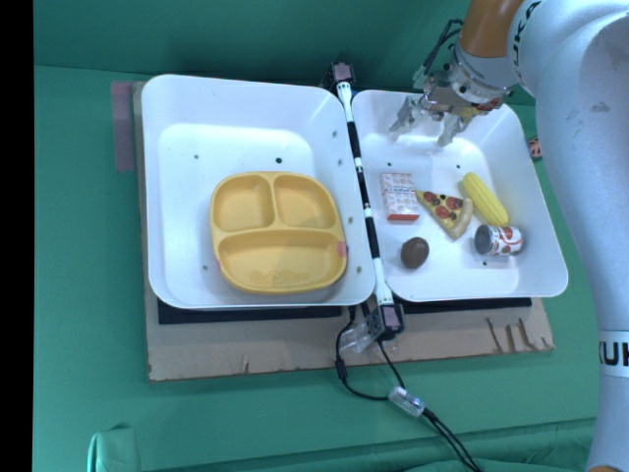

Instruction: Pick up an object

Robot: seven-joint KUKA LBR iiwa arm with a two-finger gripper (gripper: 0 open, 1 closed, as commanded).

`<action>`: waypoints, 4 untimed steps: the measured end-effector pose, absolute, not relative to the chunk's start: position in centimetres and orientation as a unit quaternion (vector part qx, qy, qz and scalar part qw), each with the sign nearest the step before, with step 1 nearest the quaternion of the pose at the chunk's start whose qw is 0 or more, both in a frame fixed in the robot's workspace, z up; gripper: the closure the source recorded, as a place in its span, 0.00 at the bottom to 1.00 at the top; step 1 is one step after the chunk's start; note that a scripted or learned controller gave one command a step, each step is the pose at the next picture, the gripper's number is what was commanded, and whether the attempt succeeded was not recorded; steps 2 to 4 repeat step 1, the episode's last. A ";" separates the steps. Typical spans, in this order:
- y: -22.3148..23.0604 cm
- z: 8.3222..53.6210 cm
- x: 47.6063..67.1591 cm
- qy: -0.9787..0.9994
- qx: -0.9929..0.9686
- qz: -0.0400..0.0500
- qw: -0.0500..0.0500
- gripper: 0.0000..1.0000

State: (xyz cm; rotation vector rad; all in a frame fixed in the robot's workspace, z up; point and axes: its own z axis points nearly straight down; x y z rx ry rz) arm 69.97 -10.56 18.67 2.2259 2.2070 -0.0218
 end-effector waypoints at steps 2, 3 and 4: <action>-11.1 18.6 70.0 0.707 0.708 -0.003 -0.001 0.00; -11.1 18.6 70.0 0.707 0.708 -0.003 -0.001 0.00; -11.1 18.6 70.0 0.707 0.708 -0.003 -0.001 0.00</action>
